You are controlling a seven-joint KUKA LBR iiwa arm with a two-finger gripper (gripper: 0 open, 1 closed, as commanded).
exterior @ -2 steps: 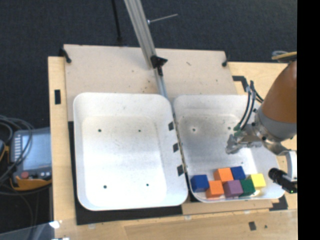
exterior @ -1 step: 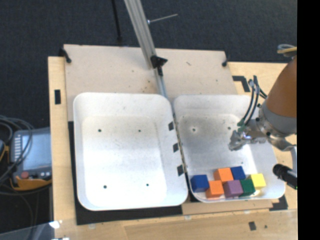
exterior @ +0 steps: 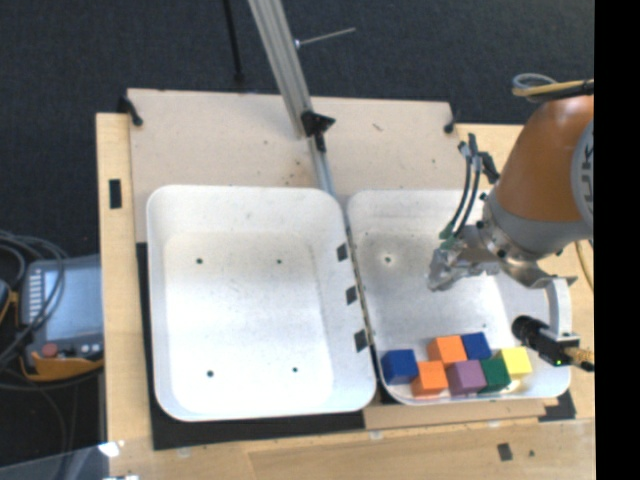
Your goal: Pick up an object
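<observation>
Pincer [exterior: 446, 271] hovers over your right bin [exterior: 400, 230], its grip impossible to tell; seven blocks cluster below: two blue [exterior: 400, 364], two orange [exterior: 450, 348], one purple [exterior: 466, 376], green [exterior: 495, 371], yellow [exterior: 516, 360].

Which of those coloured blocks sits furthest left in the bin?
The blue block that sits alone at the left end of the cluster in the right bin, close to the wall shared with the other bin. A second blue one lies further right, beside an orange block.
</observation>
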